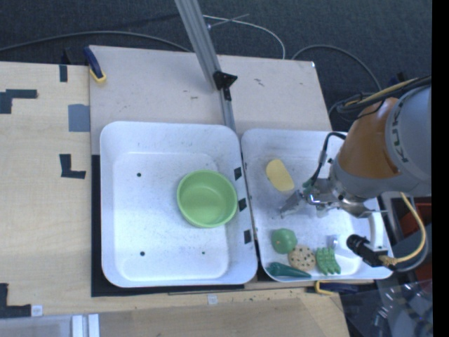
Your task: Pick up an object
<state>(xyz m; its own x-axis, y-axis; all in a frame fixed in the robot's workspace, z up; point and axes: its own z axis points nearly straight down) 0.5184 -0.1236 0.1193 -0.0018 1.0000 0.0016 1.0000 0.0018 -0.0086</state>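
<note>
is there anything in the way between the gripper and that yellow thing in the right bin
Nothing visible is. The gripper hangs just below the yellow object, with bare bin floor between them. The other small items sit nearer the bin's front edge.

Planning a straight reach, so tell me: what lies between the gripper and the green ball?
Bare white bin floor; the camera view shows nothing between the gripper and the green ball.
</note>
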